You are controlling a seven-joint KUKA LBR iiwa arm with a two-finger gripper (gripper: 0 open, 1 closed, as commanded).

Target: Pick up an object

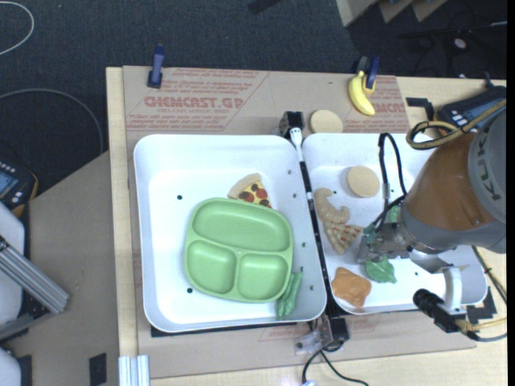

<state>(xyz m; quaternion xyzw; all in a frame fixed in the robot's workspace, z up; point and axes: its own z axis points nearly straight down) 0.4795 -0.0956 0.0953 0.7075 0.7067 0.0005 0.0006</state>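
**Arm low over the right bin, claw beside a green piece**

You are looking down on a wooden bench [121,215] on dark carpet, with two shallow white bins side by side. The left bin [157,175] carries one green divided plate [239,248] filling its centre toward 6 o'clock, one pizza slice [250,190] just past the plate's 12 o'clock edge, and one green pod [288,296] lying against the plate at 5 o'clock, close to the bin's rim. Open floor remains along that bin's 9 and 12 o'clock sides.

The right bin [322,147] is more crowded: one round cracker [362,181] near 12 o'clock, one pale twisted piece [331,208] and one waffle-like piece [344,235] along the 9 o'clock wall, one orange chunk [351,286] at 7 o'clock, and one green leafy piece [381,271] near the centre. The gripper [376,246] sits just above that leafy piece, at its 12 o'clock edge; you cannot tell how far the claw is spread or whether it grips anything.

Outside the bins, one banana [361,96] and one tan disc [326,121] rest at the bench's 12 o'clock edge.
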